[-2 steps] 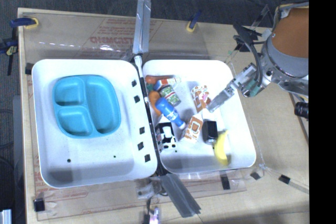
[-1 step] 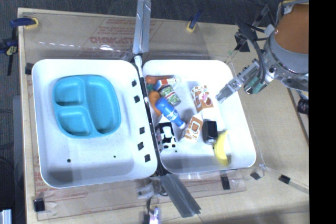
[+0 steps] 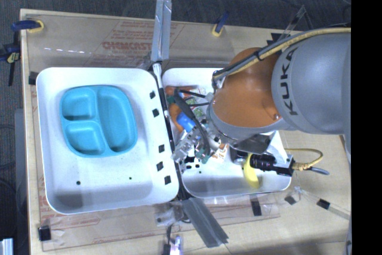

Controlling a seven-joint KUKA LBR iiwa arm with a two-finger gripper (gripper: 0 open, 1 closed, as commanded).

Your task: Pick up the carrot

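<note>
The carrot (image 3: 177,108) is a slim orange piece lying near the left wall of the right bin (image 3: 230,190), partly covered by other items. My gripper (image 3: 193,149) hangs low in that bin, just below and to the right of the carrot, close to the divider between the bins. The grey arm and its orange band (image 3: 245,95) hide most of the right bin's middle. I see nothing orange at the gripper's tip.
A blue object (image 3: 185,123) lies between the carrot and the gripper. A yellow item (image 3: 250,175) sits near the right bin's front. The left bin (image 3: 95,188) holds a light-blue divided tray (image 3: 98,119).
</note>
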